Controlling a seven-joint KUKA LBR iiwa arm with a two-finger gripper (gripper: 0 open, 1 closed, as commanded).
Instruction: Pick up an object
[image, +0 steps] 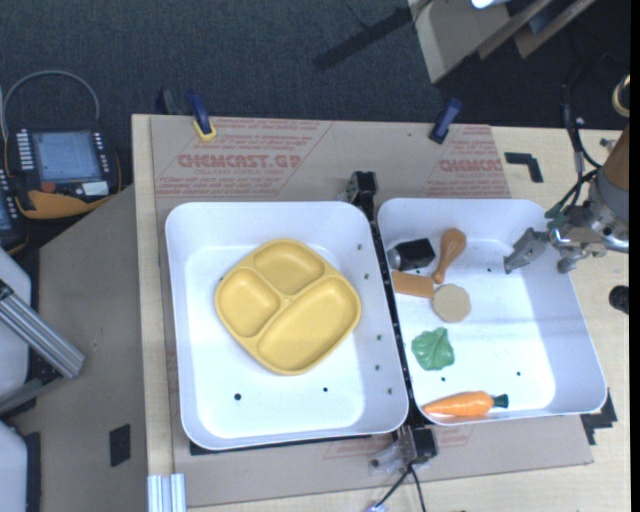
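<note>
Two white bins: left bin (190, 300) w/ a yellow tray (288, 318) – well left of the gripper (545, 255); right bin (560, 340) under it. Gripper hangs at that bin's upper right edge, fingers spread wide, nothing btwn them. Carrot (460, 404) lies well below-left, at the near wall. Wooden pieces (435, 280) left of gripper, black block (412, 252) touching them – further left. Green leaf (433, 348) below-left, apart from the rest.
</note>
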